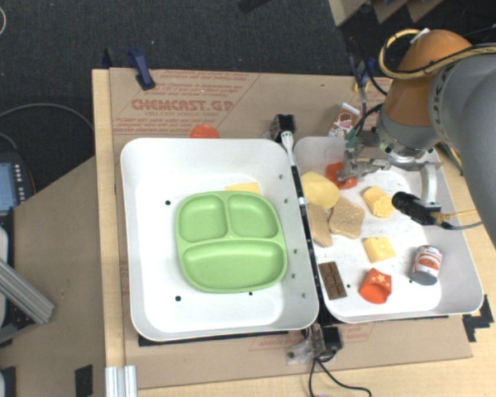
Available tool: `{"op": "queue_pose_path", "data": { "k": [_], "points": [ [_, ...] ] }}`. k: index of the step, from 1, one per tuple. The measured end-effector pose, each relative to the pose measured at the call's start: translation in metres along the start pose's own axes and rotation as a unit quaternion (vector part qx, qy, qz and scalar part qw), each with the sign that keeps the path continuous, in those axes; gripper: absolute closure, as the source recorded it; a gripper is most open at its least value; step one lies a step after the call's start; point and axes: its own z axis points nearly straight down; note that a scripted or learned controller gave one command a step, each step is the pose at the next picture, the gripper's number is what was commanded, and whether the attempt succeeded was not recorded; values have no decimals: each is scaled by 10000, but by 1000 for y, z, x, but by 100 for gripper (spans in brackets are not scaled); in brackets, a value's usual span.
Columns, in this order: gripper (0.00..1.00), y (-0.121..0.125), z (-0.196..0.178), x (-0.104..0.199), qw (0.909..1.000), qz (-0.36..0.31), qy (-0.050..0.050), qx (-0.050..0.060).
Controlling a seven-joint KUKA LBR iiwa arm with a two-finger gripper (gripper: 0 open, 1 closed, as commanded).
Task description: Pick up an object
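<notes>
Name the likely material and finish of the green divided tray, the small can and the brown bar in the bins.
Green divided tray: probably moulded plastic, matt; even colour, rounded ridges between its three compartments.
Small can: looks like metal with a printed red and white label; its grey rim suggests this, though it could be a plastic toy.
Brown bar: likely plastic or rubber toy chocolate; flat, dark, dull surface.

bins 2 | green tray 1 | can 1 | yellow cheese pieces 3 (one beside tray)
</notes>
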Motion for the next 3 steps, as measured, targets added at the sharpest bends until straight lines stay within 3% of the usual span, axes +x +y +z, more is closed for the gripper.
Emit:
{"op": "queue_pose_path", "data": {
  "k": [1, 3],
  "points": [
    [0, 0, 1, 0, 10000, -3, -2, 5],
    [0, 13, 11, 19, 10000, -3, -3, -11]
  ]
}}
